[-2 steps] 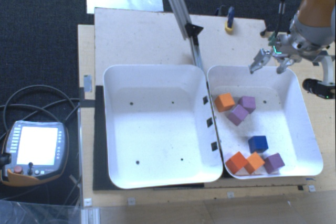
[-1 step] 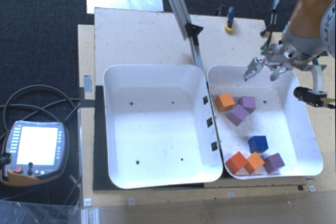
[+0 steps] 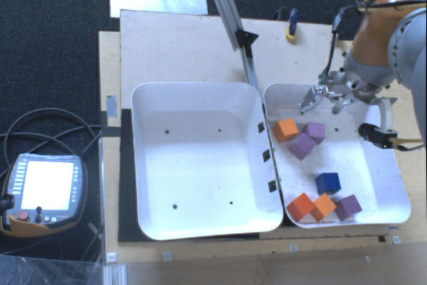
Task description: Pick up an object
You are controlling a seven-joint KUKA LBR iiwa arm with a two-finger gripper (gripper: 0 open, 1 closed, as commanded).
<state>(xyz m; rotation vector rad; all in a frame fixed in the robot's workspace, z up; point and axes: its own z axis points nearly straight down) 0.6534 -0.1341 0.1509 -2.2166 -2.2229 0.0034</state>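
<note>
Up above the orange cube (image 3: 286, 129), hand (image 3: 319, 98) hovers in right bin (image 3: 380, 173)

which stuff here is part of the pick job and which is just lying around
Job: gripper; orange blocks; purple blocks; blue block; right bin.
Lying about: teach pendant, yellow clamp, left bin.

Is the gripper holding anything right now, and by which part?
Nothing is held. The gripper hangs above the right bin, apart from the orange cube.
</note>
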